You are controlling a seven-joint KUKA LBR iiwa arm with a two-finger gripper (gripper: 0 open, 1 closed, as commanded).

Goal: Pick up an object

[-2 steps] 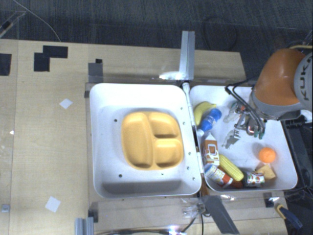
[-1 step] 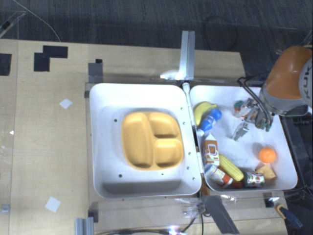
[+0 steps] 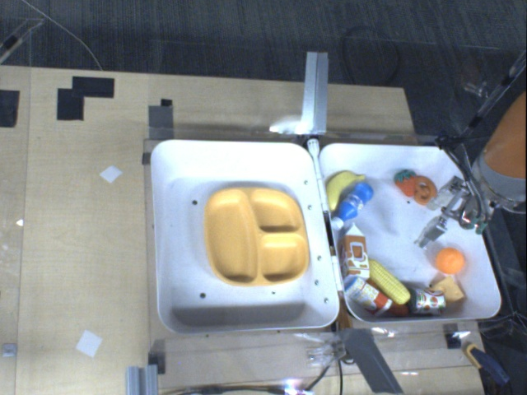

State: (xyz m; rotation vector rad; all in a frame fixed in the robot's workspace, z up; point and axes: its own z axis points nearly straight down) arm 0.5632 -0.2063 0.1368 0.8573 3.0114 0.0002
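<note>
At the near edge of the right bin (image 3: 486,303) you have a small can (image 3: 429,301) and a tan block-like piece (image 3: 450,287) in the near right corner, touching or nearly so. Just left of them lies a corn cob (image 3: 389,281), slanted, with a red and white packet (image 3: 368,295) against its near end. An orange ball (image 3: 450,260) sits a little farther back, just beside the tan piece and clear of the corn.

Above the ball you see the hand (image 3: 436,227), reaching in from the right with its grey arm (image 3: 504,159) behind it. Its fingers (image 3: 430,234) are spread apart with nothing between them, poised over bare bin floor between the ball and the orange pumpkin toy (image 3: 415,187) farther back.

Along the bin's left wall stands a brown and white carton (image 3: 355,252), then farther back a blue bottle (image 3: 353,202) leaning on a yellow banana (image 3: 342,186).

The left bin (image 3: 173,245) carries a yellow divided tray (image 3: 251,234) in its middle. Both bins rest on the pale wooden surface (image 3: 74,245).
</note>
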